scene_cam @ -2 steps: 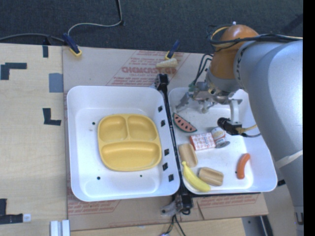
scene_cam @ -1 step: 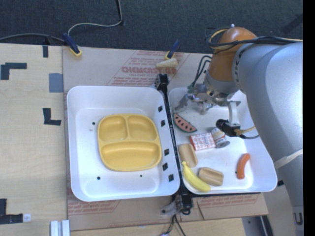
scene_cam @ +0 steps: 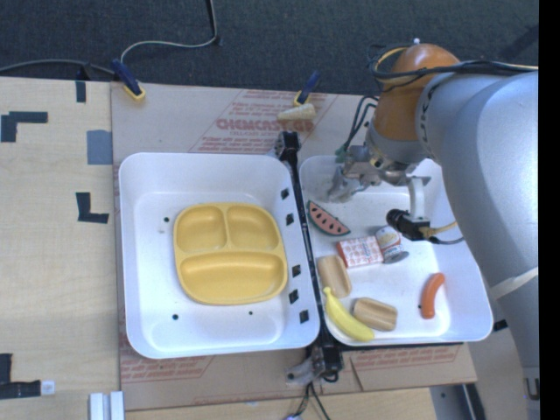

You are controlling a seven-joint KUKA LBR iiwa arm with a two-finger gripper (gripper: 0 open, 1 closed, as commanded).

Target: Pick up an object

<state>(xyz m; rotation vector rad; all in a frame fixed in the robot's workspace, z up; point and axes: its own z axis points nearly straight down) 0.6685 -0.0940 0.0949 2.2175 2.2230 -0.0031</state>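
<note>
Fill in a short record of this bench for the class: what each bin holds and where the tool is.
left bin: yellow tray with three compartments
right bin: melon slice, carton, can, bun, banana, bread roll, hot dog
tool: over the far left part of the right bin, above the melon slice
arm: reaches in from the right

The gripper [scene_cam: 346,182] hangs over the far end of the right bin [scene_cam: 464,318]. Just nearer than it lies a watermelon slice [scene_cam: 327,219]; beyond that sit a small carton [scene_cam: 360,252], a can [scene_cam: 391,244], bread rolls [scene_cam: 333,275], a banana [scene_cam: 346,318] and a sausage [scene_cam: 430,295]. Left of the gripper, the other bin [scene_cam: 144,261] carries a yellow divided plate [scene_cam: 230,254].
</note>
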